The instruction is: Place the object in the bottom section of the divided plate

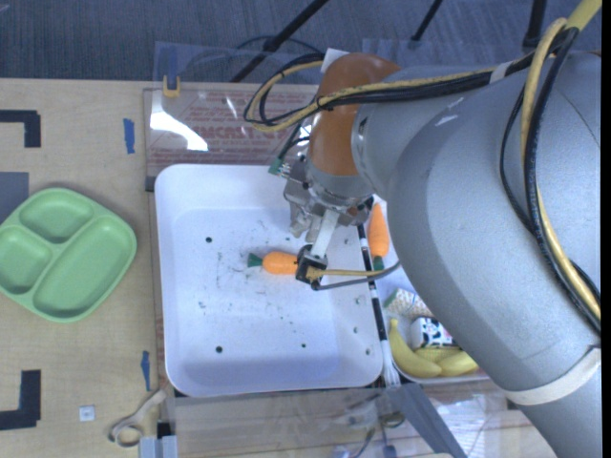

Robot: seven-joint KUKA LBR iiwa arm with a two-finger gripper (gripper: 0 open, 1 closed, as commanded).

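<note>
A small orange carrot (278, 263) with a green top lies flat near the middle of the left white bin (191, 198), its green end pointing left. My gripper (304, 219) hangs over the bin's back right part, just above and to the right of the carrot; nothing shows held in it. The green divided plate (122, 235) rests on the wooden bench to the left of the bin, well away from the gripper. It has two small sections at the top left and one large section at the bottom right.
The right bin holds a second orange carrot (379, 232), a yellow banana (431, 360), a black-and-white toy (431, 333) and a pale crumpled thing (406, 303). My grey arm covers most of that bin. Dark specks dot the left bin's floor.
</note>
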